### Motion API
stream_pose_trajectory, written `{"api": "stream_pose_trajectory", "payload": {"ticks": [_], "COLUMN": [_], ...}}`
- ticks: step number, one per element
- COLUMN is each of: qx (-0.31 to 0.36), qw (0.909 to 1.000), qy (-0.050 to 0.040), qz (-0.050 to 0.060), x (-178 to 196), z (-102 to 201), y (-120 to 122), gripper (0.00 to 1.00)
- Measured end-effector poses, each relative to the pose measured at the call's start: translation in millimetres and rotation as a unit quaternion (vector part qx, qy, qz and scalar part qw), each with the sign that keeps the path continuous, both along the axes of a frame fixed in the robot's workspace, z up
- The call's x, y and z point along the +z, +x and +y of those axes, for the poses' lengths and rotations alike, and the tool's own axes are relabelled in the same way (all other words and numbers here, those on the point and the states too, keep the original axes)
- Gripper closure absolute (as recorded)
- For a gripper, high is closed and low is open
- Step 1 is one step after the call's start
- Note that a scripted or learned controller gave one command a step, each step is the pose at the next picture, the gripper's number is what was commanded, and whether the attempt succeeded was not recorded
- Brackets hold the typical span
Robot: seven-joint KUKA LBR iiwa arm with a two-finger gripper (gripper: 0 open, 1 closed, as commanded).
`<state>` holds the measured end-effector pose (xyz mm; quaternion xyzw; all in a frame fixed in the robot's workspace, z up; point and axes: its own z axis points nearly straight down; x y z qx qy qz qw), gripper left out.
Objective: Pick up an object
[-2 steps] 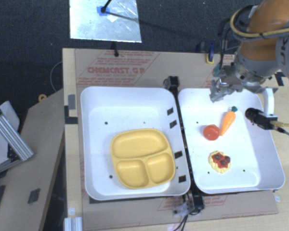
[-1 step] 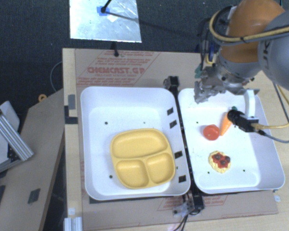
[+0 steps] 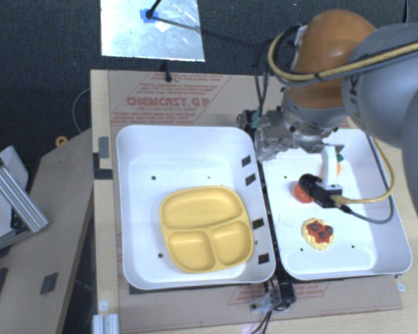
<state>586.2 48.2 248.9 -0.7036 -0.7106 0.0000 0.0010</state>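
Arm (image 3: 397, 82): grey, with an orange band (image 3: 327, 44) above the wrist; it enters from the right of the view and bends down over the far end of the right bin.
Gripper (image 3: 273, 139): low over the far end of the wall shared by the two bins; nothing is seen held in it, and whether it is spread or closed cannot be made out from this angle.
Right bin (image 3: 366, 245): white and shallow, stretching from under the gripper toward the near right.
Red round piece (image 3: 303, 193): on the floor of the right bin, nearer the camera than the gripper and slightly to its right, apart from it; its right side is covered by robot hardware.
Yellow piece with red spots (image 3: 318, 233): also in the right bin, nearer still, just beyond the red round piece as seen from the gripper, and well apart from the gripper.
Left bin (image 3: 136, 186): white and shallow, to the left of the gripper.
Yellow plate (image 3: 205, 227): three compartments, lying flat in the near half of the left bin, to the near left of the gripper and well apart from it.
Cardboard sheet (image 3: 174, 96): printed in red, under both bins and showing beyond them, to the far left of the gripper.
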Motion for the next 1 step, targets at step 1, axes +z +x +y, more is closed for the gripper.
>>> {"api": "stream_pose_trajectory", "payload": {"ticks": [1], "qx": [0.001], "qw": [1.0000], "qy": [0.0005], "qz": [-0.001], "x": [-1.8], "z": [60.4], "y": [-7.7], "gripper": [1.00]}}
